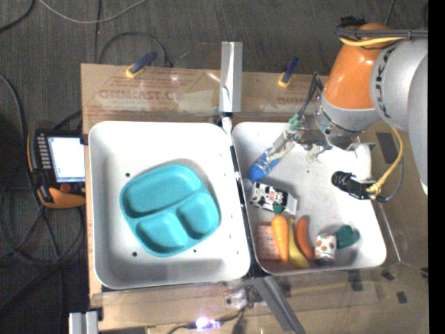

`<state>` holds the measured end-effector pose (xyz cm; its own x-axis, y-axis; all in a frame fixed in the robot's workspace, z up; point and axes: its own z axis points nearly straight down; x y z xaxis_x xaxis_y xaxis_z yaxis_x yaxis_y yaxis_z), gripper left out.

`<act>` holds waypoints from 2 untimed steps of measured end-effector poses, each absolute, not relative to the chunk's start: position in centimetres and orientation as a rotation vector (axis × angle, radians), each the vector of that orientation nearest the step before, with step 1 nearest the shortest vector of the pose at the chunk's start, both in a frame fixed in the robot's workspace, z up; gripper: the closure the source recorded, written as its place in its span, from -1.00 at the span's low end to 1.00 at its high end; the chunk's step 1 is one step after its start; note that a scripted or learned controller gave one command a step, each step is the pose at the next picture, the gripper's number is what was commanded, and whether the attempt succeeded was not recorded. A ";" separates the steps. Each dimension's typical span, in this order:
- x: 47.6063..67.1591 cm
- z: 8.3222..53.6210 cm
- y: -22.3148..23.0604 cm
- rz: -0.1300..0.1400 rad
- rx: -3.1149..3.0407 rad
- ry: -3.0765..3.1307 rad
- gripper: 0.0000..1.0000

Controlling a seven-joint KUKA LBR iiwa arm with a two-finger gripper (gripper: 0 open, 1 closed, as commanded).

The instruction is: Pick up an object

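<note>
Over the right bin [375,256], toward its far end, my claw [306,141] hangs beneath the orange band of my arm [361,68]. I cannot tell from this angle whether it is released or clenched, and nothing shows itself gripped there. Just beside it, toward the divider between the bins, a blue-capped bottle [268,160] lies tilted on the bin floor; that looks like the likeliest object for me, though I cannot say whether I touch it.

I judge the task as not done: every object lies in the bin, none lifted. Left to do is a closing on one thing and a raise clear of the bin.

Nearer the camera than the bottle sits a black-and-white patterned carton [270,197]. Beyond that, along the bin's near wall, lie an orange carrot [279,236], a banana with a reddish piece [300,242], a small patterned cup [325,247] and a teal lump [348,236].

The left bin [104,200] holds a teal divided tray [170,209]. Both bins rest on a desk [153,92] of brown board, clipped at its far edge, with cables on the dark floor and a handheld screen [59,162] past the left bin.
</note>
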<state>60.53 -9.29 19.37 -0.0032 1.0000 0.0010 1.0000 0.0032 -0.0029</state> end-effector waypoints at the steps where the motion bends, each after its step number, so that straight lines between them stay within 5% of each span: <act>1: 60.2 10.0 -10.0 0.000 -2.265 -2.173 -1.00; 2: 51.2 9.2 -14.7 -0.011 -2.132 -2.327 -1.00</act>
<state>51.24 -14.75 9.15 -0.0872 0.9962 -0.0060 0.9961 0.0873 0.0153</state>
